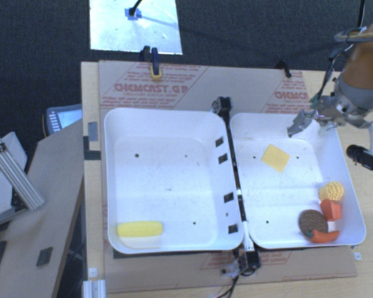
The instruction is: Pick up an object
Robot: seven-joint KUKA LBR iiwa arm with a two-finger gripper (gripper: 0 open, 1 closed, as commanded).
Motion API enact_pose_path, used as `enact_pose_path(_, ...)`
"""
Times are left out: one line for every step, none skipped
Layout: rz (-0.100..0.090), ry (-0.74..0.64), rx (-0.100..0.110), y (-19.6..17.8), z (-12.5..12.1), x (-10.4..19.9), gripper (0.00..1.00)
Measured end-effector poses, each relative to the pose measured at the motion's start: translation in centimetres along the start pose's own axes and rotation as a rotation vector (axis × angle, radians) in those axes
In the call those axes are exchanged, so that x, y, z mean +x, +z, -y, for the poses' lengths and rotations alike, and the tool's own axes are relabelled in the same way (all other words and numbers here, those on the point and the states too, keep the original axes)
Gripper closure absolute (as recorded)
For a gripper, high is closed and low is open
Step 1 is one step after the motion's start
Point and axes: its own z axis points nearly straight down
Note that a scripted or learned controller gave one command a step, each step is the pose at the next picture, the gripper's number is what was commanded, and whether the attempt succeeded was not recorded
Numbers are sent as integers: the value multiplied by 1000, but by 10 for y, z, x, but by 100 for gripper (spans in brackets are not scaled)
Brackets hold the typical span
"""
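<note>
Bins: two white ones sat side by side, the left bin [121, 126] and the right bin [354, 216], joined along a strip of black clips down the middle.
Left bin, near corner: one yellow corn cob [139, 229] lay on its side, alone.
Right bin, near right corner: four things huddled together. One brown round patty [311, 221], one thin orange carrot [326, 235] just in front of it, one orange-red block [332, 209] and one yellow knobbly ball [332, 191] behind that. They touched or nearly touched each other.
Right bin, middle: one flat yellow cheese square [275, 157] lay on the floor, well apart from the huddle.
My gripper [298, 125]: it hung over the far edge of the right bin, beyond the cheese square and not touching it. I held nothing; I could not tell how far my fingers were parted.
Far side: one silver sheet [135, 18] lay beyond the bench.
</note>
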Motion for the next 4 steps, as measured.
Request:
enact_pose_path(8, 3, -20, -158, 4, -26, 0)
enact_pose_path(4, -4, -7, -159, 4, -23, 100)
enact_pose_path(-9, -8, 19, 4, 49, 78, 100)
enact_pose_path(4, 4, -14, -135, 62, 46, 100)
